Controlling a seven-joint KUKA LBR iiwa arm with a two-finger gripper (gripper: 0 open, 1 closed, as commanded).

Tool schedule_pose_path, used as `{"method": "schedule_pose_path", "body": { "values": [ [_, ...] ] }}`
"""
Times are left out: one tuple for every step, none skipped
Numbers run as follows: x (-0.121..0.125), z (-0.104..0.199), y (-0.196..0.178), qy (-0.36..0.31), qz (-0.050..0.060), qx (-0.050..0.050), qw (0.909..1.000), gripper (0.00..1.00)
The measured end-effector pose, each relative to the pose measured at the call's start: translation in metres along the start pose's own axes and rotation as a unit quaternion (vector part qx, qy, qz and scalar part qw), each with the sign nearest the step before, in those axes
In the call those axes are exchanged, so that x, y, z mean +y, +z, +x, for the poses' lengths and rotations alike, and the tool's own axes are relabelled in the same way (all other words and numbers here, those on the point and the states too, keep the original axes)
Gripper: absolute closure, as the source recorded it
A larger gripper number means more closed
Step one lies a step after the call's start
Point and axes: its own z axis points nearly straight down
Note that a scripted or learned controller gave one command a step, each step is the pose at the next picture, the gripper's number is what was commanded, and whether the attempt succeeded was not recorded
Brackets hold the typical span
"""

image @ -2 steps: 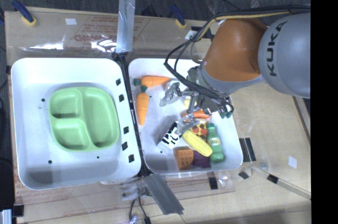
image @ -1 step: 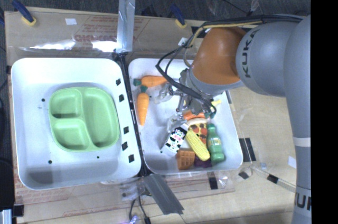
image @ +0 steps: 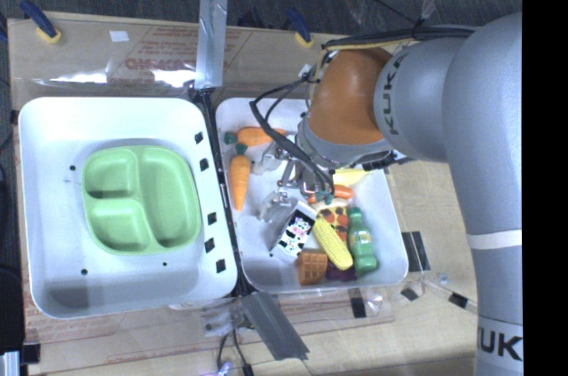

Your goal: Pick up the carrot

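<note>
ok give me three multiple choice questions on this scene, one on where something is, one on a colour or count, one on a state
1. Where does the long orange carrot lie?
A. in the right white bin, near its left wall
B. on the green plate
C. outside both bins

2. How many compartments does the pale green divided plate have?
A. two
B. three
C. five

3. What is the state of the carrot?
A. lifted above the bin
B. lying in the bin, apart from the gripper
C. standing on the plate

Answers:
1. A, the carrot sits inside the right white bin along its left wall.
2. B, the plate in the left white bin shows two smaller sections and one long one.
3. B, the carrot rests on the bin floor, with the two-finger gripper to its right and nothing visibly joining them.
</note>
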Motion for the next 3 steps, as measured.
{"method": "schedule_pose_path", "body": {
  "values": [
    [0.0115, -0.0471, 0.0011, 0.183, 0.003, 0.004, 0.9830, 0.00],
    [0.0111, -0.0462, 0.0006, 0.253, 0.004, 0.003, 0.9675, 0.00],
    [0.0111, -0.0516, 0.0011, 0.366, 0.008, 0.005, 0.9307, 0.00]
  ]
}}
